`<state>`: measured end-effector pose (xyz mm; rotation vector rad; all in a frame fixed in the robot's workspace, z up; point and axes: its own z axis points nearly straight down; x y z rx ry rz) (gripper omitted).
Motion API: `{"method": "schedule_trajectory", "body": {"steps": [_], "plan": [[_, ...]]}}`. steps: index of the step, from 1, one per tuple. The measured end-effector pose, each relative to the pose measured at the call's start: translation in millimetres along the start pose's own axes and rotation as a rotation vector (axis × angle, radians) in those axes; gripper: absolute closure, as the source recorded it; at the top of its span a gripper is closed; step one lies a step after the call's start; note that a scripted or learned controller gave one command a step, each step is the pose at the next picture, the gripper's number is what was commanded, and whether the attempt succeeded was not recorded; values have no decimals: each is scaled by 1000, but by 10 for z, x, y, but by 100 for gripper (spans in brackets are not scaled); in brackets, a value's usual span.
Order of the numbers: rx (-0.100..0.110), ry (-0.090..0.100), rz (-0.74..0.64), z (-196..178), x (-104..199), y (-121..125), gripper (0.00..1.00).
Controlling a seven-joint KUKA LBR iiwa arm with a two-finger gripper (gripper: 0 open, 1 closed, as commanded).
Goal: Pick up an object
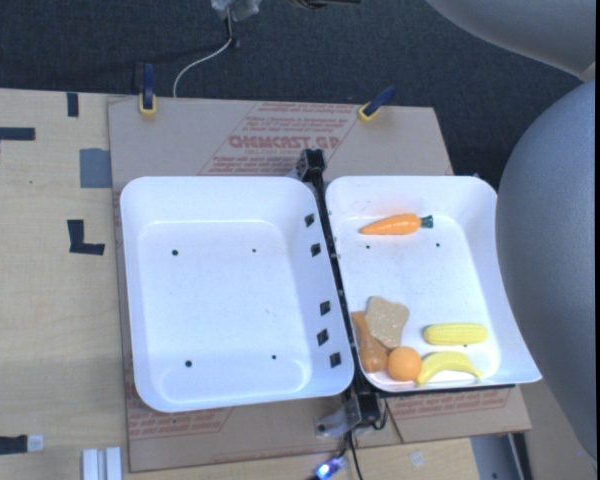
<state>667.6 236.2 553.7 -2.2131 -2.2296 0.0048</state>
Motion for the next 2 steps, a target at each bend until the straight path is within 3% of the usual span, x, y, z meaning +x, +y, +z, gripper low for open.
{"method": "schedule_trajectory", "body": {"steps": [2], "plan": [[-1, 0, -3, -193, 25, -3, 100]]}}
